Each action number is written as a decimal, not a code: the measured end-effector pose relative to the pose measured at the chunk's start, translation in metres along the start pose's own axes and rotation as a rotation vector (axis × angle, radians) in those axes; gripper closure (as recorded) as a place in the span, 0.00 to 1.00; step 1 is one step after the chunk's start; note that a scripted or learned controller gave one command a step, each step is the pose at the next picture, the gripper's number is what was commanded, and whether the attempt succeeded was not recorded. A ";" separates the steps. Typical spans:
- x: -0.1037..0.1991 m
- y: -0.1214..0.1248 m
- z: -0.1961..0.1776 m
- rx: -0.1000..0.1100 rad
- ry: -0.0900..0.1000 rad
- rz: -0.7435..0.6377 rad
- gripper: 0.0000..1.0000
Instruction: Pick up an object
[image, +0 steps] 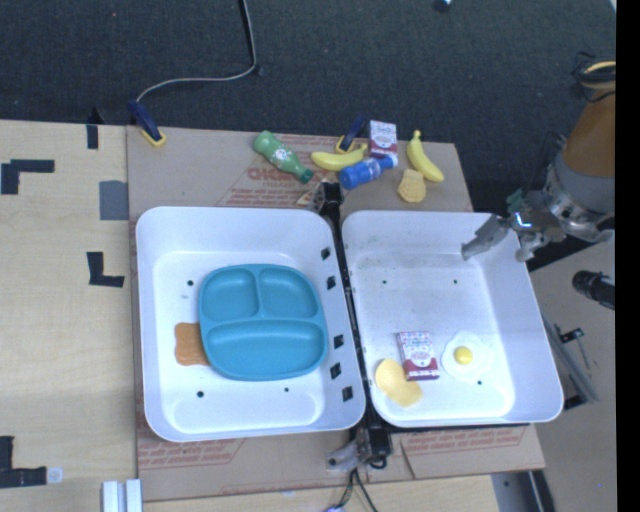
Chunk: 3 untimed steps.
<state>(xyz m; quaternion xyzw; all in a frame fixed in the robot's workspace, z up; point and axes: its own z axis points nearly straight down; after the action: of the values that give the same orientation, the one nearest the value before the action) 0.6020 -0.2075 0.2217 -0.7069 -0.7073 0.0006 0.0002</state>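
The yellow chip-shaped piece (398, 383) lies nearest the camera, at the front of the right bin (520, 300), touching the small red-and-white carton (417, 355); the fried egg toy (463, 356) sits just beside that carton. All three rest well in front of the hand (512, 232), which hovers over the bin's far right corner with its two fingers spread and nothing between them. The carton looks the likeliest pick: probably light, stiff and boxy, best pinched across its two long sides. The egg seems flat and slick, so harder to grip; the yellow piece may slide. Far to the hand's side, the other bin (160, 300) holds a blue divided plate (263, 322) over an orange piece (187, 344). On the table (60, 300) beyond the bins lie bananas (424, 158) and bottles (282, 156).
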 end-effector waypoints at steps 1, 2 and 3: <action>0.065 -0.056 0.136 -0.001 0.002 -0.001 0.00; 0.110 -0.007 0.087 -0.001 0.001 -0.002 0.00; 0.108 -0.083 0.136 0.000 0.001 0.002 0.00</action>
<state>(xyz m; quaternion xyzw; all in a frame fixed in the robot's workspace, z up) 0.5183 -0.1001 0.0857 -0.7075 -0.7068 0.0001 0.0007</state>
